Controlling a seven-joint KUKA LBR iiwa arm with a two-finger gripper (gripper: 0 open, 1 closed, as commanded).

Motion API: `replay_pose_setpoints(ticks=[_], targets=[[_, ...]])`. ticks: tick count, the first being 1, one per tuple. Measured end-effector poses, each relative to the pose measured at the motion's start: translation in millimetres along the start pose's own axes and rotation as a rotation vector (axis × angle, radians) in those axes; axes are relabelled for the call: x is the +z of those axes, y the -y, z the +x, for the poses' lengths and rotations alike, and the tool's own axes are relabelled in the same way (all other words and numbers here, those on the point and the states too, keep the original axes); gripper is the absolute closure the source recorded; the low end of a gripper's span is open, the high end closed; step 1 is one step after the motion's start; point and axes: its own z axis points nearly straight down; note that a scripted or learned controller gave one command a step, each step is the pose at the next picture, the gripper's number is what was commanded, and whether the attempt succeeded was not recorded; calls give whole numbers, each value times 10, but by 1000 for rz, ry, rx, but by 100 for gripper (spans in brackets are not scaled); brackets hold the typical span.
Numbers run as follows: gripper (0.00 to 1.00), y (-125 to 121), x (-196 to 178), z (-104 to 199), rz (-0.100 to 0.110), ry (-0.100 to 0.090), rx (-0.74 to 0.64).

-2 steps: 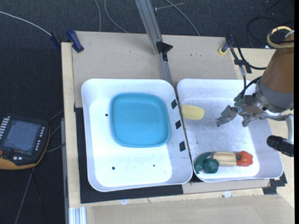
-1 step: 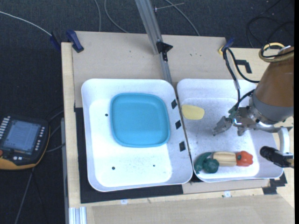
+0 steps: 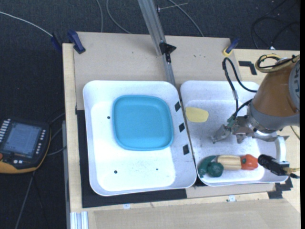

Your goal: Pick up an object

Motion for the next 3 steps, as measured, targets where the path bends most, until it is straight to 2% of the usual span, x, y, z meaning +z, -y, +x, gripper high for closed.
replay_pose_setpoints(ticks=[1,3], targets=[[100,-12,-126,3,-5,0,-1],[100,3,-1366,21,-10,1,-1]])
